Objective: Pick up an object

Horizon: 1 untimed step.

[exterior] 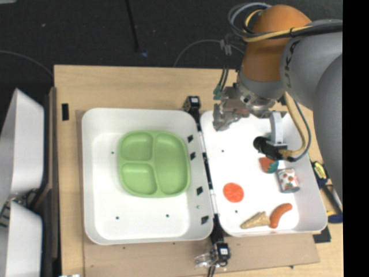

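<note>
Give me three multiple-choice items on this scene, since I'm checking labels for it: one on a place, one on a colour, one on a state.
1. Where does the green divided plate lie?
A. in the left bin
B. in the right bin
C. on the bare bench

2. What colour is the flat round disc?
A. blue
B. orange-red
C. green

3. How does the sausage lie?
A. held up off the bin by the gripper
B. on the green plate
C. flat on the bin floor beside the cone-shaped piece

Key: 1 A, the plate sits mid left bin; 2 B, the disc is orange-red against white; 3 C, it rests near the front rim, far from the gripper.
</note>
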Each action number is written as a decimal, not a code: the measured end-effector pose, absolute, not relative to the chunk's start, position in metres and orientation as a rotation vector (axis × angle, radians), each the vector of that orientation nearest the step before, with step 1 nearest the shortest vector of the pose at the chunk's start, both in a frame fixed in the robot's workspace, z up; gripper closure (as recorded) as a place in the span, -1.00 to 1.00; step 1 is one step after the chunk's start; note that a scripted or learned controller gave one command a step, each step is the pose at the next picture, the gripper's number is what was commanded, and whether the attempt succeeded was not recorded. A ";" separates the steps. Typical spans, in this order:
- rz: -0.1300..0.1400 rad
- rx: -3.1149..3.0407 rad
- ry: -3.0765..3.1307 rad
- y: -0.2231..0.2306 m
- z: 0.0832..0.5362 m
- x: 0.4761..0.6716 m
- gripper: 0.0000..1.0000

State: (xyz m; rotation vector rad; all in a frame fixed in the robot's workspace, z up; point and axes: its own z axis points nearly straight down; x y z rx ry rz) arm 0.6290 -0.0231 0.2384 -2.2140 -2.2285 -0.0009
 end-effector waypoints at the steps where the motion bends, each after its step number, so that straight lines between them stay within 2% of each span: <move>1: -0.002 -2.212 -2.230 0.039 0.238 0.622 1.00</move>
